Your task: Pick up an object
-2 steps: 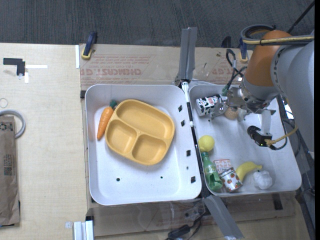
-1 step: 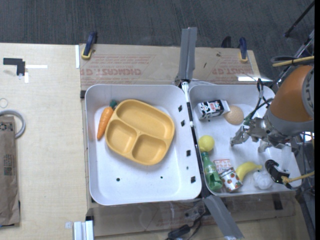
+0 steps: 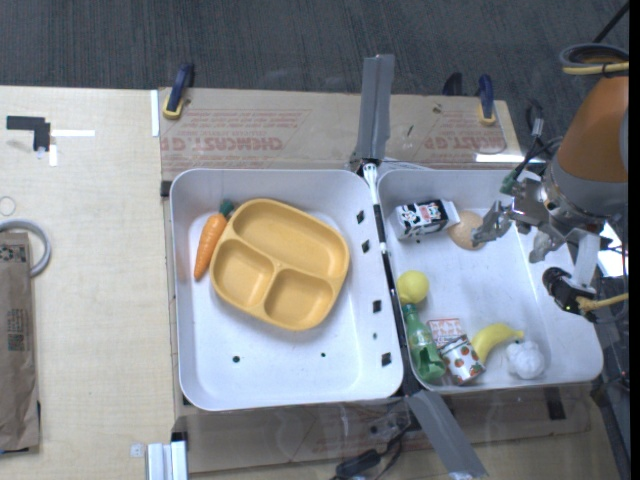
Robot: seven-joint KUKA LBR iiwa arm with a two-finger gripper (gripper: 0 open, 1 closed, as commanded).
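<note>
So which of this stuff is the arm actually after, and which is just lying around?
Candidates for picking, right bin: milk carton, tan lump, lemon, green bottle, can, banana, white ball.

Lying about: carrot, yellow tray, brown bag.

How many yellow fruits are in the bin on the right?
2. A lemon lies near the right bin's left wall, and a banana lies near its front edge, beside a can. Clutter there may hide more.

The bench [image 3: 80,298] bears two white bins [image 3: 200,368], cardboard [image 3: 270,133] and a brown packet [image 3: 15,348].
</note>
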